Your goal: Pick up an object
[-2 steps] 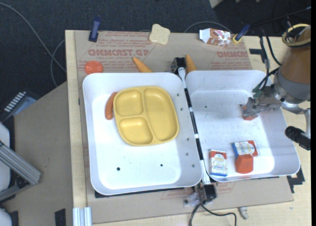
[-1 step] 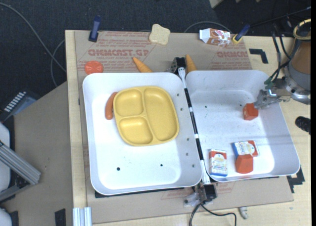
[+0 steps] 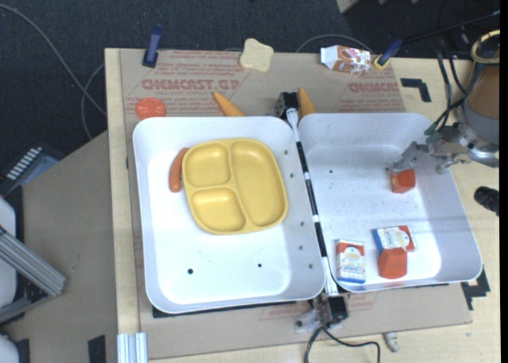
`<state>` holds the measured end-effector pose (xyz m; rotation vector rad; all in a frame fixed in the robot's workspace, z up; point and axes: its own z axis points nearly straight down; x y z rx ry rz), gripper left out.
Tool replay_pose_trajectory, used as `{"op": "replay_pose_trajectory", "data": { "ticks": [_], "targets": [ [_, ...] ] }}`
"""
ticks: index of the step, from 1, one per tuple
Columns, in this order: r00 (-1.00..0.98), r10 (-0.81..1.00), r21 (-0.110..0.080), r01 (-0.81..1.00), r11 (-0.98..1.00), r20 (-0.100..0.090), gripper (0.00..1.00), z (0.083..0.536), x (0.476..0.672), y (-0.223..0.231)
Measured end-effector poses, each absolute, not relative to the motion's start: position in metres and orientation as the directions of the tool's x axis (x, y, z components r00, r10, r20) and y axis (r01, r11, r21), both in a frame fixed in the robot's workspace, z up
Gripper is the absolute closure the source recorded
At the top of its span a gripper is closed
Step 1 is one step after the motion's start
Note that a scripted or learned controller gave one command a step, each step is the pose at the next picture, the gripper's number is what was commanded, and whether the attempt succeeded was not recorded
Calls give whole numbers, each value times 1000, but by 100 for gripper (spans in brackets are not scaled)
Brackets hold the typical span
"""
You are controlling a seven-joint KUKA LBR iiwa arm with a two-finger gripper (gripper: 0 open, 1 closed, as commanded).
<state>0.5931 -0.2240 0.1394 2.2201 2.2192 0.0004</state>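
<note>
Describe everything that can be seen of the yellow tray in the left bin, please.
The yellow tray is a rounded, squarish plate that looks like matte plastic, with three compartments: two smaller ones on its left side and one long one on its right. All three hold nothing. It lies flat and slightly turned in the upper middle of the left bin. A small orange-red sausage-shaped thing lies along its left edge, close to it or touching it; which one, I cannot tell.

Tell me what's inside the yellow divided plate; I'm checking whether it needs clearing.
All three compartments of the yellow plate look bare. A hot dog lies outside along its left rim. Whatever is underneath the plate is covered.
</note>
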Motion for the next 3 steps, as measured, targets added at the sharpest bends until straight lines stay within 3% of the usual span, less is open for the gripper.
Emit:
{"op": "replay_pose_trajectory", "data": {
  "ticks": [1, 2, 3],
  "targets": [
    [-1, 1000, 0, 1000, 1, 0, 0, 84, 600, -190],
    [-1, 1000, 3, 1000, 1, -1, 100, 95, 601, -190],
    [-3, 1000, 3, 1000, 3, 2, 100, 85, 649, -95]
  ]
}}
